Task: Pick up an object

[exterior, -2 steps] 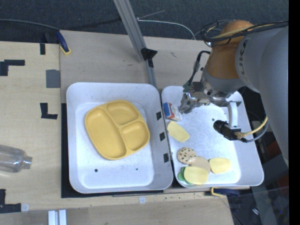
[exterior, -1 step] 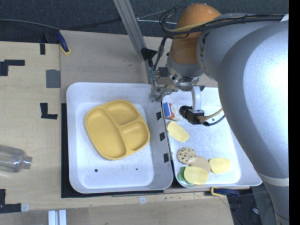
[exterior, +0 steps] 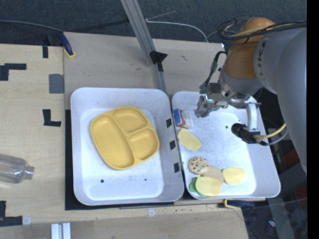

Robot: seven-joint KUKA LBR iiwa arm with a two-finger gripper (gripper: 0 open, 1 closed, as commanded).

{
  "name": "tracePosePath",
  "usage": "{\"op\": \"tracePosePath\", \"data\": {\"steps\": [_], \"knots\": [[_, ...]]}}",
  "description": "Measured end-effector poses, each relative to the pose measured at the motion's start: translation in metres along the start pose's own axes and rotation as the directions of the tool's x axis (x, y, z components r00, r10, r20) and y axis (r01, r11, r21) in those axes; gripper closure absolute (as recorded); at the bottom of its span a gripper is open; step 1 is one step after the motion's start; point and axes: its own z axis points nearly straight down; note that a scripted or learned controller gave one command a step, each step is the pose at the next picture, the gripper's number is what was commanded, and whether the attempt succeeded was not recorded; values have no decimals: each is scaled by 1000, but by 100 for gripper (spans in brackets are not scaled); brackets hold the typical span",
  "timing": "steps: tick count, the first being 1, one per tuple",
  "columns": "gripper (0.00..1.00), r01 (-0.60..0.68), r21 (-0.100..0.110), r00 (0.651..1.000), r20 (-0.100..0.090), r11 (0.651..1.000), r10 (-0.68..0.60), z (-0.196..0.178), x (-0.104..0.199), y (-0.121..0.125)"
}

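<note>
The gripper [exterior: 204, 108] hovers just right of the small packet [exterior: 183, 118]; finger state cannot be determined. Risk: descending off-centre, the fingers push the packet against the right bin [exterior: 264, 176] wall.

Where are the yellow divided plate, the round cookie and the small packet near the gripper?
yellow divided plate [exterior: 124, 136], camera view, on its middle ridge.
round cookie [exterior: 198, 164], camera view, on its top face.
small packet [exterior: 183, 118], camera view, on its middle.
</note>
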Motion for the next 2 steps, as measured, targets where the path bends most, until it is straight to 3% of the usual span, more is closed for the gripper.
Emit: {"op": "tracePosePath", "data": {"steps": [1, 2], "knots": [[100, 15, -6, 1000, -6, 1000, -15, -1, 62, 62], [100, 3, -1, 1000, -1, 1000, -3, 0, 2, 50]]}}
